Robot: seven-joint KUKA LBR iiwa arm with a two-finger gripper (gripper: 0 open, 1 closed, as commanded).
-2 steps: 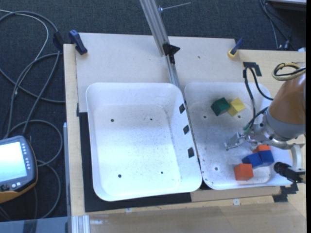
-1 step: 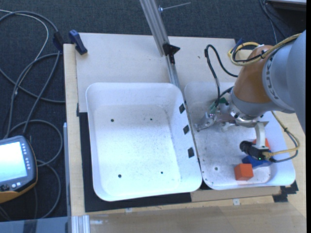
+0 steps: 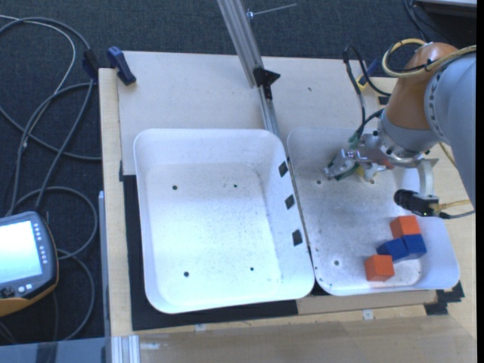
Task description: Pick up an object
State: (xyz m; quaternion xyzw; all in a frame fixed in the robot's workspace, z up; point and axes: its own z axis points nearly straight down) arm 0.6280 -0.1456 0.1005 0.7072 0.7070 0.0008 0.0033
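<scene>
A robotics lab; a wooden bench (image 3: 189,89) stands on dark carpet (image 3: 151,13); loose cables (image 3: 38,112) trail across the floor; a handheld control pendant (image 3: 23,259) with a lit screen lies at left; an aluminium rail (image 3: 238,29) rises over the bench.

The table (image 3: 189,89) is a pale wooden board standing on dark carpet (image 3: 151,13). Two shallow white bins rest on it side by side. The right bin (image 3: 333,225) lies directly under the jaws (image 3: 338,169), and the left bin (image 3: 212,218) sits well to their left, its rim touching the right bin's edge. A black mat (image 3: 136,278) shows beneath the left bin, along its left and front sides. A blue clamp (image 3: 121,64) grips the table's far left corner, far from the jaws. A slanted metal rail (image 3: 242,36) rises from the bare board behind the bins, up and left of the jaws.
</scene>
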